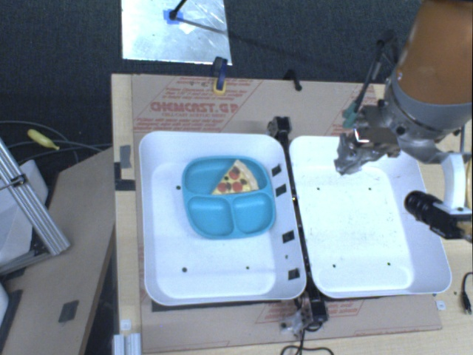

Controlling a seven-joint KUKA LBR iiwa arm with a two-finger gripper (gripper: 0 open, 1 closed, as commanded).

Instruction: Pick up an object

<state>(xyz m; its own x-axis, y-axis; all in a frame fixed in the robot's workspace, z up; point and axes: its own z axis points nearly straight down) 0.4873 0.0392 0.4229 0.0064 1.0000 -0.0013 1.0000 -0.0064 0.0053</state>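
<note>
Hanging over the far part of the right bin (414,272), the gripper (349,163) held nothing visible and I cannot tell its fingers' state, while the pizza slice (238,177) lay in the blue plate (222,224) in the left bin (162,272), probably the target.

I am seeing the blue divided plate (227,206) sitting in the middle of the left bin (166,272), with a pizza slice (238,178) lying in its upper compartment. White floor is showing all around the plate. The right bin (369,257) is offering open floor, with the gripper (347,163) hanging over its upper left corner. A black clamped divider (290,198) is running between the bins.
</note>
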